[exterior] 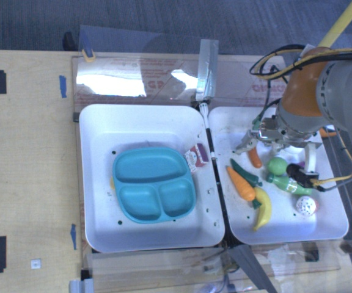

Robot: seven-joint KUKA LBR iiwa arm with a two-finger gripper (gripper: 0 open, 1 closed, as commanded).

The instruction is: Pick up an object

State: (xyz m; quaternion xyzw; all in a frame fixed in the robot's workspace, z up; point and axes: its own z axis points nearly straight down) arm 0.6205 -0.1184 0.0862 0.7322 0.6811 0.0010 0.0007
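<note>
Gripper (272, 140) sits low over the far half of the right bin (332, 224), and you cannot tell from this slanted view how wide it stands, because the wrist and its metal bracket cover the tips. Nothing can be seen held.

Just beside it, toward the bin's middle, lies a small orange piece (255, 158), partly tucked under the gripper body; it looks like the nearest candidate. Close by toward the bin's right edge is a green ball (277, 165), and beyond that a green bottle (289, 185) with a dark cap.

To do this step well, you should centre on one thing alone and come down clear of its neighbours, since the toys crowd together here. Line the closing direction across the short width of whatever you choose.

If you take the carrot (242, 183), note its long axis runs diagonally: the thin tip points to the bin's far left corner, the thick end toward the near right. The banana (261, 208) touches that thick end, so grip nearer the middle. A white ball (306, 206) rests well apart, near the right edge.
</note>
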